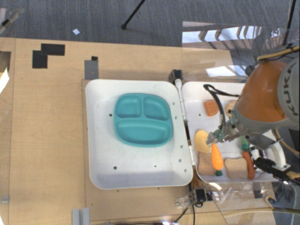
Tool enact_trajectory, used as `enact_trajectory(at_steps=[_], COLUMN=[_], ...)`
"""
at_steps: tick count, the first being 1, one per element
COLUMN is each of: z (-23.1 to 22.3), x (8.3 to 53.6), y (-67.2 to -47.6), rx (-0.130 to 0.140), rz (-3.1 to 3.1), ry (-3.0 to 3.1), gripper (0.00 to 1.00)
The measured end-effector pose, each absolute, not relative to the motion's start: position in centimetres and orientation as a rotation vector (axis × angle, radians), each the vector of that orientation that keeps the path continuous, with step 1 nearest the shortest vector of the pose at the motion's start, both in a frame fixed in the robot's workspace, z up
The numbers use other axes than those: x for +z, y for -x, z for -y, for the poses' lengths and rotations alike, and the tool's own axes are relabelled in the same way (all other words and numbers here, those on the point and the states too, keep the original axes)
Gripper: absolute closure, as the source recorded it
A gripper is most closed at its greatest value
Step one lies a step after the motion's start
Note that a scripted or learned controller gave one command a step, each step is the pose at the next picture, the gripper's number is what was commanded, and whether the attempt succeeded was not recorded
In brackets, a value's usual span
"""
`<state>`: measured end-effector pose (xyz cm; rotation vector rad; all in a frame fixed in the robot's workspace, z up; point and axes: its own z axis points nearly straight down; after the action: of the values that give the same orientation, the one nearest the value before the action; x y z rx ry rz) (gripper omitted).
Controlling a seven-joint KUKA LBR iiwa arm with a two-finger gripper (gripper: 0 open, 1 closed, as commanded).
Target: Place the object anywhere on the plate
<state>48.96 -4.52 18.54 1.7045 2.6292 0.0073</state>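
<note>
While our pincer (pixel 219 136) hangs over the right bin (pixel 190 93), grip unreadable, we count one carrot (pixel 217 158) just below, one yellow piece (pixel 202 141) beside it. One teal plate (pixel 142 119) sits mid left bin (pixel 96 139), margins open.

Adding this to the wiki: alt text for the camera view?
Overhead view: the grey-and-orange arm lowers its end effector into the right bin, over toy food including a carrot, a yellow piece and bread. A teal divided plate sits in the left bin.
</note>
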Motion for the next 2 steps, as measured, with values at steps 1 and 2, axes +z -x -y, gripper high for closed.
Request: enact_trajectory(at_steps=[1, 2], z=[-3.0, -12.9], x=[21.7, 19.3], y=[-55.7, -57.1], rx=[0.017, 0.01], rz=[-2.634, -2.852], ry=[-1.695, -1.303], gripper=[1.0, 1.0])
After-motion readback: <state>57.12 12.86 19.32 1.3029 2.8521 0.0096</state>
